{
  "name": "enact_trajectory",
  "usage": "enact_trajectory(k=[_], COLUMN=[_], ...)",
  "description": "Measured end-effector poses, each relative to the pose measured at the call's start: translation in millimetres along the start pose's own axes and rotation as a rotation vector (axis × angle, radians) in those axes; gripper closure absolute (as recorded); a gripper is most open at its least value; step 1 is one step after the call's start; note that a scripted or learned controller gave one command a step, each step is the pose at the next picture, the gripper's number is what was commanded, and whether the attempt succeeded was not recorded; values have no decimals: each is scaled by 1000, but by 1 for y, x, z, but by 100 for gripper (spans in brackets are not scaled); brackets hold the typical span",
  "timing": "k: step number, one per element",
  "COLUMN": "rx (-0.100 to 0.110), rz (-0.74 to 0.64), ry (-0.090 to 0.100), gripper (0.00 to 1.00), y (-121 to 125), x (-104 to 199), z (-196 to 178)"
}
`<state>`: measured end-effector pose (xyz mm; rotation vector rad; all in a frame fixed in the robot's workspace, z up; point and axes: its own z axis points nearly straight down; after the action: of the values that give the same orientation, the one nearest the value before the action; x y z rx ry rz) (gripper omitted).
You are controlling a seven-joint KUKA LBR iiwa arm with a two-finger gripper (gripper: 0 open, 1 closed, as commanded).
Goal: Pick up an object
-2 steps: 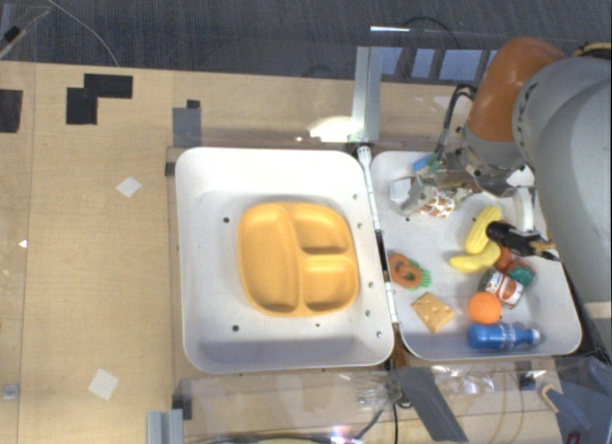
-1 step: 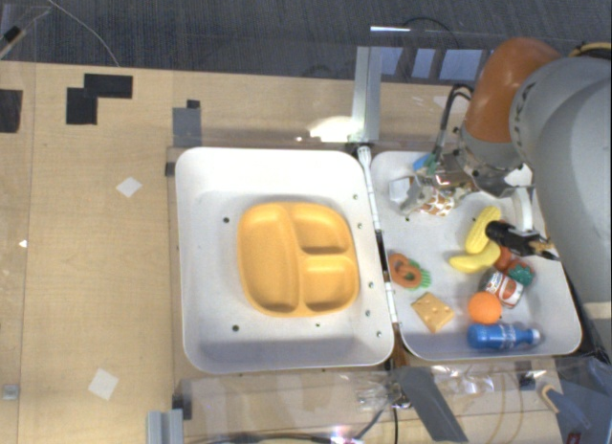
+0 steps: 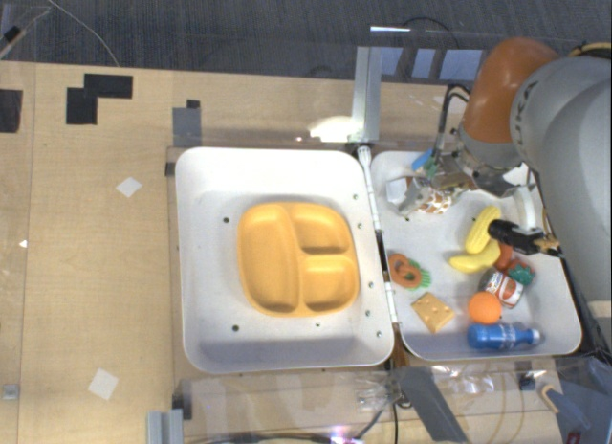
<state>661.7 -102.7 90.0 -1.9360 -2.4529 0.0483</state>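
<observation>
My gripper (image 3: 413, 193) is low over the back left corner of the right bin (image 3: 564, 332). A small speckled brown-and-white thing (image 3: 437, 204) lies right beside it, and whether it is held I cannot tell. In the same bin lie a yellow banana (image 3: 478, 232) over a second yellow piece (image 3: 470, 262), a red can (image 3: 503, 286), an orange ball (image 3: 485, 308), a blue bottle (image 3: 503, 338), a tan cracker (image 3: 433, 312) and a green-and-orange avocado half (image 3: 405, 271).
The left bin (image 3: 206, 337) holds a yellow divided plate (image 3: 296, 256). A raised divider (image 3: 379, 241) separates the two bins. The grey arm with its orange band (image 3: 502, 88) reaches in over the right bin's back right corner.
</observation>
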Motion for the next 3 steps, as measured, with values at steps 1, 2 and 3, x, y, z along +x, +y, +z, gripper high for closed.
enact_trajectory(k=[1, 2, 3], rx=[-3, 17, 18], rz=[82, 162, 180], ry=[5, 12, 18], gripper=[0, 0, 0], y=[-4, -1, -1], x=[4, 5, 3], z=[1, 1, 0])
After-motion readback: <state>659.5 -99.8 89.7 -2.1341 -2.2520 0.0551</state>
